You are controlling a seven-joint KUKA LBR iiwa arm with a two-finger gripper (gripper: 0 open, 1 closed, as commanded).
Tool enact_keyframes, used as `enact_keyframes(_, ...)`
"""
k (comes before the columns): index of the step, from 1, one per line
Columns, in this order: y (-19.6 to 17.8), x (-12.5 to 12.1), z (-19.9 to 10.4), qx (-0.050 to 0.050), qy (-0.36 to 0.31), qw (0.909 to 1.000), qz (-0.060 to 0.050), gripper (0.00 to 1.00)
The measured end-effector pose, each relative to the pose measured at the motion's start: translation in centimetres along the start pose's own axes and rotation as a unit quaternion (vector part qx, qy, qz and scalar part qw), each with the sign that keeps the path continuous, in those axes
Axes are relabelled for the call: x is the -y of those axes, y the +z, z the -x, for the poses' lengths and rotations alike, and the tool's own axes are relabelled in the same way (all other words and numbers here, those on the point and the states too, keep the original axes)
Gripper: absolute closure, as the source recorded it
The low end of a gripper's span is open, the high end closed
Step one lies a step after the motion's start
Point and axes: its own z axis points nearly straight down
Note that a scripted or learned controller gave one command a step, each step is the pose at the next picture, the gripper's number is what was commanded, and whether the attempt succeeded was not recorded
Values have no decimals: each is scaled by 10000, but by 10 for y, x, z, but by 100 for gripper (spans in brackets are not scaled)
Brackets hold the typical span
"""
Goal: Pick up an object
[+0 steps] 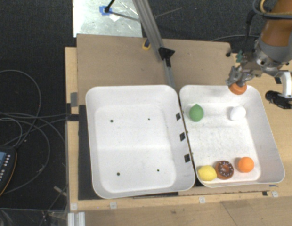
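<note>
My gripper [238,81] hangs over the far right corner of the right bin [268,126], shut on an orange round object [238,88] that sits between its fingers, lifted above the bin floor. Lower in the same bin lie a green lime-like fruit [196,112], a white ball [237,112], a yellow lemon [207,173], a brown donut [224,169] and an orange ball [245,164].
The left bin [96,126] lies beside the right one, joined by black clips along the shared wall. A grey pole [153,32] slants across the bench behind the bins. Cables trail on the floor at left.
</note>
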Motion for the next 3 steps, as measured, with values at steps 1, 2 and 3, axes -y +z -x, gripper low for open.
enact_keyframes(1, -47, -2, 0, -3, -16, 10000, -5, 100)
enact_keyframes(2, -29, 14, -49, -20, -39, 10000, -47, 100)
enact_keyframes(3, -15, 36, -102, -27, -42, 10000, -57, 100)
